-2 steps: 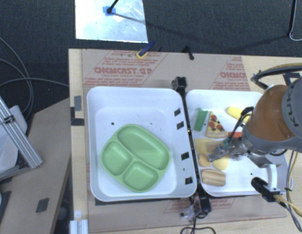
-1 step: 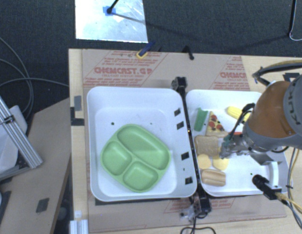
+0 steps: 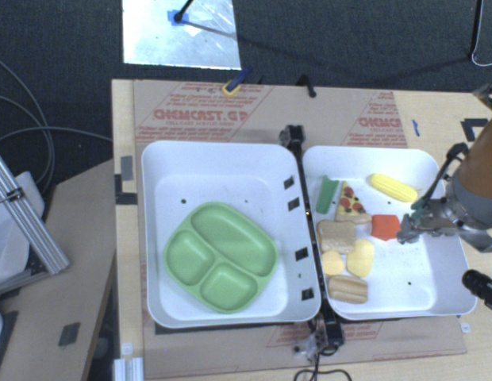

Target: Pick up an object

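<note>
Gripper (image 3: 405, 234) hovered low in right bin (image 3: 448, 292), just beside orange block (image 3: 385, 226). Finger state: cannot tell. Best approach: centre over block, descend straight, avoid pizza slice (image 3: 351, 202).

Just off my hand (image 3: 406, 233) lies an orange-red block (image 3: 385, 226), flat on the right bin's (image 3: 436, 292) floor. Left of it sit a pizza slice (image 3: 351, 203) and a green bar (image 3: 328, 194); behind, a yellow corn cob (image 3: 393, 186). Nearer, a tan bread piece (image 3: 336, 232), two pale yellow lumps (image 3: 359, 258) and a hot-dog bun (image 3: 347, 290).
</note>
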Tool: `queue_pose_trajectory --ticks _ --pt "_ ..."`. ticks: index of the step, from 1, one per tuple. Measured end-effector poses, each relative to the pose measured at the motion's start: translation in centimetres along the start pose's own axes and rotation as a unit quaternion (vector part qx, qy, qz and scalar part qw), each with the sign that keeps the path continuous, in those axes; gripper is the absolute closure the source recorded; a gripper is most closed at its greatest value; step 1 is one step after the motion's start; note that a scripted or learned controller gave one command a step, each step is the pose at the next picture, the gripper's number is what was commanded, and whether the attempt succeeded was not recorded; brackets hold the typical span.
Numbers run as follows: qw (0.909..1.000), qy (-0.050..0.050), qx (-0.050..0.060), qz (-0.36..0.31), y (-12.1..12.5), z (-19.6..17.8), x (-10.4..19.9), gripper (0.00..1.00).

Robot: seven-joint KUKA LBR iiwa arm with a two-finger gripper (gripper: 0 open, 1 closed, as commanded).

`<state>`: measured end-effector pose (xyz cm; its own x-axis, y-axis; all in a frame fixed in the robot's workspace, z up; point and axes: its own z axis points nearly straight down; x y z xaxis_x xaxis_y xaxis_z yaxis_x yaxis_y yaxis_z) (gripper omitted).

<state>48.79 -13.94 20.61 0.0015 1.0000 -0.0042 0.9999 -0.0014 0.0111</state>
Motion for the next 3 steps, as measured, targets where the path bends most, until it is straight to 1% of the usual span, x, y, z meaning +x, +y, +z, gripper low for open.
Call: queue_pose_trajectory --ticks 1,2,3 --pt "1.0000 0.002 0.004 -0.001 -0.1 0.6 0.2 0.00" --pt "1.0000 0.003 0.006 -0.003 1.0 12.7 3.5 0.00" --pt "1.0000 0.002 0.004 -0.002 1.1 11.1 3.2 1.00"
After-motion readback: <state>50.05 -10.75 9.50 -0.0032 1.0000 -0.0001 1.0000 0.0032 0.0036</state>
